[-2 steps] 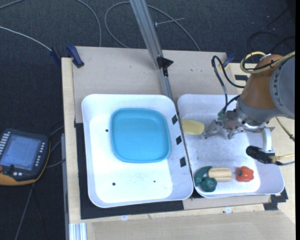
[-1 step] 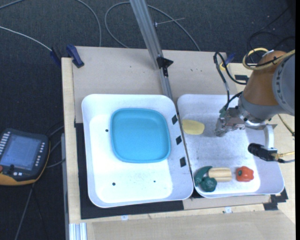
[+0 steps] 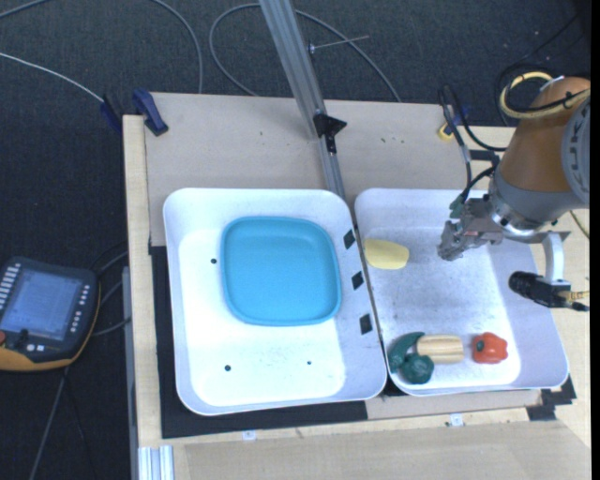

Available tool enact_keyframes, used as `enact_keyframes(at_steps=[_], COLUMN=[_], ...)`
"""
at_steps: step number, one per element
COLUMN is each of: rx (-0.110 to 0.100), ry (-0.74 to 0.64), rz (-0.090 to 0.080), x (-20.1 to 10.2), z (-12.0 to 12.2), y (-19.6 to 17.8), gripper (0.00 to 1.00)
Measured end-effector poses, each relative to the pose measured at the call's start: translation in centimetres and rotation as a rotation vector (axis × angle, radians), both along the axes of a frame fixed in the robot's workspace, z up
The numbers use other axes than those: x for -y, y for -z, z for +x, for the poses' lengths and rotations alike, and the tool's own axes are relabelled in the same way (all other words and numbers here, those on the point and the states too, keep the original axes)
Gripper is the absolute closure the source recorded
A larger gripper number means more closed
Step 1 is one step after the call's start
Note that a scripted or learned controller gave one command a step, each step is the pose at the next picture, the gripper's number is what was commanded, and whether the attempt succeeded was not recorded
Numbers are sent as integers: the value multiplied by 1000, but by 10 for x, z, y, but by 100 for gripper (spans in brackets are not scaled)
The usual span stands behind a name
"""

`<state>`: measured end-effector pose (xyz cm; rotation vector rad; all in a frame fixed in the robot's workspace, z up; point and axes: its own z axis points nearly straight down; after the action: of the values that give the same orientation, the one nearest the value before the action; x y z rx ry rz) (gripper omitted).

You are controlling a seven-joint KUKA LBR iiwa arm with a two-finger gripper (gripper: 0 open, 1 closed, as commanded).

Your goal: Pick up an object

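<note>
The gripper (image 3: pixel 457 242) hangs over the right bin (image 3: pixel 525 309) near its far edge; its grip cannot be told. A yellow object (image 3: pixel 386 254) lies just left, at the bin's left edge.

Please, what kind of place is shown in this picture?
Probably a robotics lab test bench. A robot arm reaches over two white bins holding toy food, a handheld control pendant lies beside the bench, and loose cables run across the floor.
</note>
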<state>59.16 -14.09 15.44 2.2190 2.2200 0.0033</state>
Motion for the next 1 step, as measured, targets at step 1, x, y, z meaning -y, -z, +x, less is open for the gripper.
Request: enact_keyframes(at_steps=[1], rx=[2], ry=[0], rz=[0], x=[4], z=[-7], y=[-58], gripper=[100])
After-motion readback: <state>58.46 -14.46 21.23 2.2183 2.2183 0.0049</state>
